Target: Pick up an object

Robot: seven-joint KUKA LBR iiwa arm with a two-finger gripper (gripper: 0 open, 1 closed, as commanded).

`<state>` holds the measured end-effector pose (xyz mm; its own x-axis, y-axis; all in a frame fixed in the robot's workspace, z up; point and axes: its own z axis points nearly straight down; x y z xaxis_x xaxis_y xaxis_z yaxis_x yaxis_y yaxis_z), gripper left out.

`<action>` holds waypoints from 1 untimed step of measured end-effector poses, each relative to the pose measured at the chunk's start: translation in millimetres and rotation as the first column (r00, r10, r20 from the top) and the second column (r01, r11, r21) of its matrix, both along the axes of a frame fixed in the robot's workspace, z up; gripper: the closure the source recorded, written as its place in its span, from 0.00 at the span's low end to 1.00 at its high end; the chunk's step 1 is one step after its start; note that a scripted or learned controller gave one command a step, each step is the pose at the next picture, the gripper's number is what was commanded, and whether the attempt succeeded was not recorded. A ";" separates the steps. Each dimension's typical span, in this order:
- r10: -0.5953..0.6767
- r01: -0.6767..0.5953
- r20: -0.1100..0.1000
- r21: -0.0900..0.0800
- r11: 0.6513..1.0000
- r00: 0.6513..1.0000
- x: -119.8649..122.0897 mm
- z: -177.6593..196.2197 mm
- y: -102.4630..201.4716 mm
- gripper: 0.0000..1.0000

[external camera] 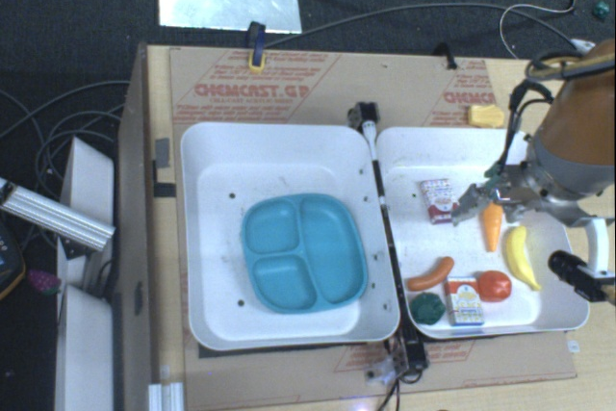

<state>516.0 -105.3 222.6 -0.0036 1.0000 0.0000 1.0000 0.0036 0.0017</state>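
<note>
Dark carpet surrounds the bench [289, 82], whose cardboard-lined top carries two shallow white bins side by side. We find the left bin [217, 159] holding a single item: a blue divided plate [303, 252] with three compartments, lying flat toward the bin's front right corner.

We find the right bin [558, 313] holding the loose objects. A red-and-white carton [438, 199] lies near its left edge. Along the front edge lie an orange sausage [429, 273], a dark green object [427, 307], a small printed box [465, 300] and a red tomato [494, 285]. Further right, an orange carrot [492, 226] and a yellow banana [521, 256] lie side by side near the bin's centre.

We see the gripper [479, 199] low over the right bin, between the carton and the carrot. We cannot tell how its jaws stand. A yellow block [486, 115] rests on the bench behind the right bin.
</note>
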 end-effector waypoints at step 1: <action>-0.003 0.003 0.001 -0.001 1.000 1.000 -7.3 -138.0 -8.2 0.00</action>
